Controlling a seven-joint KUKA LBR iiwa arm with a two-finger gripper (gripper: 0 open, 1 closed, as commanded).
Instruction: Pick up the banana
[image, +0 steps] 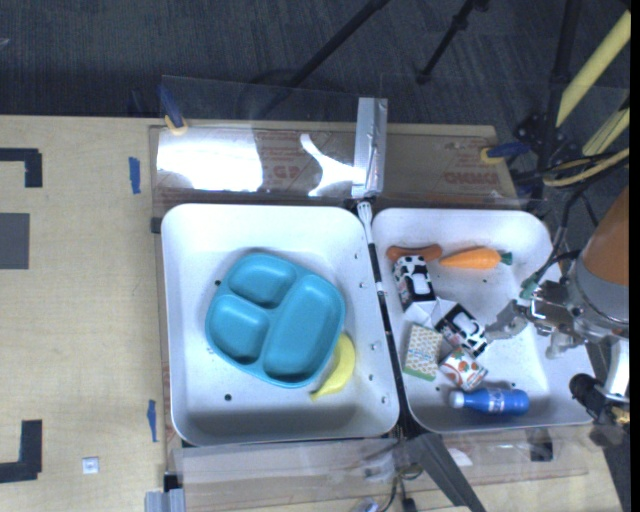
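banana (337, 370): untouched, left bin (180, 300), tucked under blue plate (275, 318)
gripper (520, 312): over right bin, jaws can't tell
progress: nothing grabbed yet

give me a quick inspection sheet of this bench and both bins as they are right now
surface: two shallow white bins, left bin and right bin, side by side on a tan wooden bench
job's things: yellow banana in the left bin, partly under the edge of the blue three-section plastic plate
clutter: right bin holds an orange carrot, a blue bottle, a black-and-white cow toy and a patterned square card
grippers: gripper over the right bin, away from the banana
cables: yellow and dark cables at upper right
surroundings: black tape marks on the bench; dark carpet behind
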